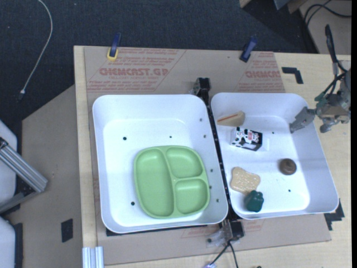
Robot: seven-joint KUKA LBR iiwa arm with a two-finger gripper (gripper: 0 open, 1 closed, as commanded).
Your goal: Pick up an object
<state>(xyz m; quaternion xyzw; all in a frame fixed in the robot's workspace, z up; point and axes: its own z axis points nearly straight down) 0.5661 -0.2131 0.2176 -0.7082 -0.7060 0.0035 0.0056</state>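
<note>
The right bin (312,200) holds several small objects. A tan wedge (231,118) lies at its far left, with a black-and-white patterned piece (247,138) just in front of it. A brown round object (287,166) sits toward the right. A tan bread-like slice (245,179) and a dark green object (254,201) lie at the near left. My gripper (312,123) hangs over the bin's far right corner, open, its fingers (299,120) spread with nothing between them. It is well clear of the brown round object.
The left bin (111,127) carries a green divided plate (170,180). A black clamp (202,85) sits between the bins at the back. Blue clips (248,49) hold the cardboard base. Cables run along the right edge.
</note>
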